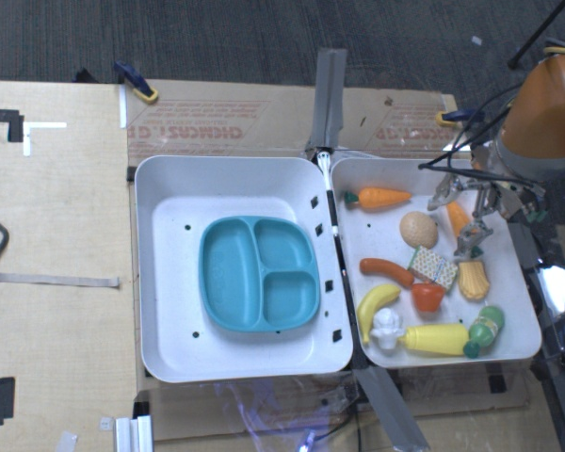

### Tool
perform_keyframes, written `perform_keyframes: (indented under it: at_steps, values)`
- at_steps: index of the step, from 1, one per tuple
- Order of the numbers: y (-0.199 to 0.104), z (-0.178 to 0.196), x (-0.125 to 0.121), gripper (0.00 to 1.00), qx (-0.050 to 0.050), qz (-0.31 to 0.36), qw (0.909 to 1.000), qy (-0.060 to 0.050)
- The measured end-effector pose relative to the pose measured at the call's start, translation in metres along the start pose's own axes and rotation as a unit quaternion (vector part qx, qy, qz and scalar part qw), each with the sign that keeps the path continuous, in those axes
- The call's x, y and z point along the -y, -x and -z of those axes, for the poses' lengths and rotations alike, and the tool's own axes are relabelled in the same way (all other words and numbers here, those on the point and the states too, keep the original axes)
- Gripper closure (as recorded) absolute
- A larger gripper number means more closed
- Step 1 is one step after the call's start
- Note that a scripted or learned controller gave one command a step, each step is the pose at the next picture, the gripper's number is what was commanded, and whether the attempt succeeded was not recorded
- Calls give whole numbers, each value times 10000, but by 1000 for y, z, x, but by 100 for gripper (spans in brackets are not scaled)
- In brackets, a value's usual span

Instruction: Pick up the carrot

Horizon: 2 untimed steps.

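The carrot (384,197), orange with a green stub at its left end, lies flat at the back of the right bin (518,347), near the divider. My gripper (460,222) hangs over the same bin's back right part, about a hand's width right of the carrot, and stands open. A small orange piece (456,216) shows between its metal fingers (473,237); whether they touch it I cannot tell. The orange-banded wrist (544,111) rises to the right.
Around the gripper lie an egg (417,229), a patterned block (435,268), a yellow bread piece (473,279), a red sausage (386,269), a banana (377,304) and a green-capped bottle (485,328). The left bin (160,252) holds a teal divided plate (261,273).
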<state>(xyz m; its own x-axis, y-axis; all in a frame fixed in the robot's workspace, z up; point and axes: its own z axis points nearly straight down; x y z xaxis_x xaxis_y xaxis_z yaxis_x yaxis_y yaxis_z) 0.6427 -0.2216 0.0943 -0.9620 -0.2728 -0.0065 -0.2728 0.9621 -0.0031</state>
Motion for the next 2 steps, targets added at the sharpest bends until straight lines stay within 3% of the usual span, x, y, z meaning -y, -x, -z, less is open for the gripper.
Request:
perform_keyframes:
  at_steps: [1, 2]
  values:
    - [2, 12, 0, 100, 34, 8, 10000, -23]
    - [-89, 0, -26, 100, -3, 3102, 9507, 8]
